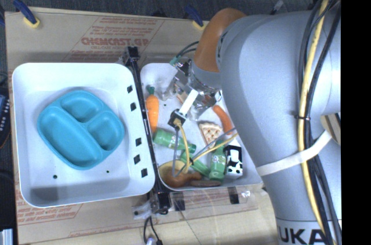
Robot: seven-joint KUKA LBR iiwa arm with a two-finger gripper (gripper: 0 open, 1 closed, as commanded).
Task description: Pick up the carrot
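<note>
The carrot [152, 111] is orange with a small green top. It lies along the left wall of the right bin [152, 71], pointing toward the front. My gripper [175, 83] hangs over the back of that bin, a little to the right of and behind the carrot's green end. Nothing shows between it and the carrot, and the two look apart. The arm's big grey body covers the right side of the bin.
Crowded in the right bin are a green bottle [171, 139], a waffle piece [210, 131], an orange sausage [224, 118], a cow-patterned block [233, 161] and a brown item [181, 178]. The left bin [35, 180] holds a blue divided plate [80, 128].
</note>
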